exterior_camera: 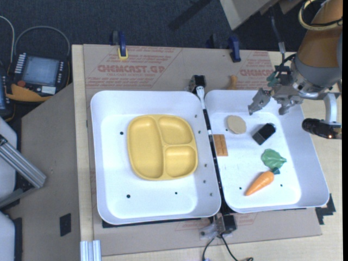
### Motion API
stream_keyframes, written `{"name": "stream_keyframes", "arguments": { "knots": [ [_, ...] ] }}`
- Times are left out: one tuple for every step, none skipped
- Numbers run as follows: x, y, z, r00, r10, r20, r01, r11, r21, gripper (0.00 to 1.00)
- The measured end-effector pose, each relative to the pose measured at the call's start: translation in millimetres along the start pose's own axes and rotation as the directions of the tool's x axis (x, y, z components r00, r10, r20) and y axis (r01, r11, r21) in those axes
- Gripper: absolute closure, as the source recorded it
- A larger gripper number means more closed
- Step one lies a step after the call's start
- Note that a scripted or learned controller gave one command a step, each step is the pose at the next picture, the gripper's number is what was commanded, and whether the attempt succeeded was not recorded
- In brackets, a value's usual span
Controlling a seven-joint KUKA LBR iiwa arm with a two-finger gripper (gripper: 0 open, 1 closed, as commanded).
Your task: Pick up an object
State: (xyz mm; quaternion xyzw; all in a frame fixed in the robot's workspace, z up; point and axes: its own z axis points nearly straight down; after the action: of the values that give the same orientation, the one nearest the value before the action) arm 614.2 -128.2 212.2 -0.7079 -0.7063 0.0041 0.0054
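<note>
A grey robot arm with an orange band reaches in from the right, and its two-finger gripper [270,104] hangs above the far part of the right-hand shallow white bin [310,192]. The two metal fingers are spread apart with nothing between them. This looks like the approach step: the gripper is poised over the bin and no object has been grasped yet.

The right bin holds five small things. A flat round tan disc, like a biscuit [236,124], lies near the far left of the bin, just below and left of the gripper. A small black block [264,133] sits beside it to the right, tilted, and is the thing closest under the open fingers. A small orange-brown rectangular piece [219,144] rests against the bin's left wall. Nearer the camera lies a toy carrot with an orange body [259,182], and touching its top end is a green leafy toy piece [272,159].

The left-hand shallow white bin [109,200] holds one thing: a yellow plastic plate divided into three compartments [162,146], lying flat in the middle with nothing in its compartments.

Any of the right bin's objects would serve the task. The next move probably calls for the gripper to line up over one of them, likely the black block or the tan disc, then descend with the fingers either side before closing. The disc is thin and flat, so it may be hard to catch; the block offers better sides to pinch.
</note>
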Motion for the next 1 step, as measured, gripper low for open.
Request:
{"name": "stream_keyframes", "arguments": {
  "knots": [
    [0.3,2.7,-7.4,1.0,-0.003,0.002,0.003,1.0,-0.013,0.0]
  ]
}}
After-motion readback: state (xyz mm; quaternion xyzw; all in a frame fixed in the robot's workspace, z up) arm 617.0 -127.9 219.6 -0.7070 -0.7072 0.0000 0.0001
